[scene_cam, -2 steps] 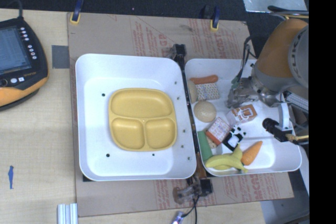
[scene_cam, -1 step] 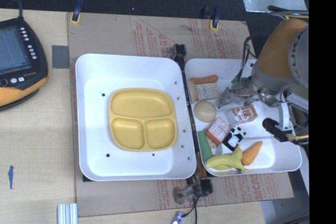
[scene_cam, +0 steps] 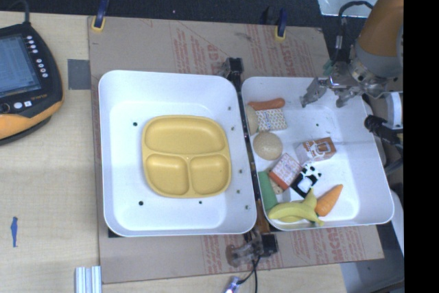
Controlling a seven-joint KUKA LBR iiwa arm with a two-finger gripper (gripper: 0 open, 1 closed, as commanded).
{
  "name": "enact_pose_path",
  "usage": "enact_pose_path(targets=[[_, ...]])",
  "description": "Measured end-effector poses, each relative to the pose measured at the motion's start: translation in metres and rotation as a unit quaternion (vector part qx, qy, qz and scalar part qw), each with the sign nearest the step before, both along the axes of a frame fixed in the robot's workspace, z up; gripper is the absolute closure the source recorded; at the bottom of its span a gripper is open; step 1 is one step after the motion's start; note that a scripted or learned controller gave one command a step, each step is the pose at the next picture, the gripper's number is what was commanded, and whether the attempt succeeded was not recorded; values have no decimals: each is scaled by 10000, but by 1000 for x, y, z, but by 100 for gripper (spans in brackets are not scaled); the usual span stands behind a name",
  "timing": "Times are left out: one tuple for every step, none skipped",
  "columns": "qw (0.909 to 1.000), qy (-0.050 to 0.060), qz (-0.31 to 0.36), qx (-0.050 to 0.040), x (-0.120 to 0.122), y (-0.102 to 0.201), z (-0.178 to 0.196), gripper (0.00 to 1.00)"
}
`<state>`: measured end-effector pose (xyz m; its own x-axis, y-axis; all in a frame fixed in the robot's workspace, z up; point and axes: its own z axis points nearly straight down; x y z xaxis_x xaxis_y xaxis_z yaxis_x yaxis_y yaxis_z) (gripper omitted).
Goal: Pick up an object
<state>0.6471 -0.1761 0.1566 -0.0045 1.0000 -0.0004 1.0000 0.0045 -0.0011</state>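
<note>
A brown board covers the middle of the bench, clamped at its top edge by two blue-and-yellow clips. On it sit two white bins side by side. The left bin fills the centre of the frame and holds a yellow tray with three compartments, lying flat near its middle. The right bin sits right of centre, touching the left one along a shared edge. The arm comes in at the upper right, its orange band above a grey wrist. The gripper hangs over the top right part of the right bin with its two fingers spread apart and nothing between them. At the far left edge lies a pendant with a dark screen and an orange rim. The small items crowd the left and lower parts of the right bin, well apart from the gripper. From the top: a sausage, just below it a patterned packet, then a round beige ball. To the right of the ball is a brown box. Lower down are a red-and-white packet, a black-and-white item and a green stick. Along the bottom edge lie a banana and, touching its tip, a carrot.
</note>
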Motion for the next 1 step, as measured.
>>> enact_pose_path(targets=[[10000, 21, 10, 1, -69, 76, 4, 0]])
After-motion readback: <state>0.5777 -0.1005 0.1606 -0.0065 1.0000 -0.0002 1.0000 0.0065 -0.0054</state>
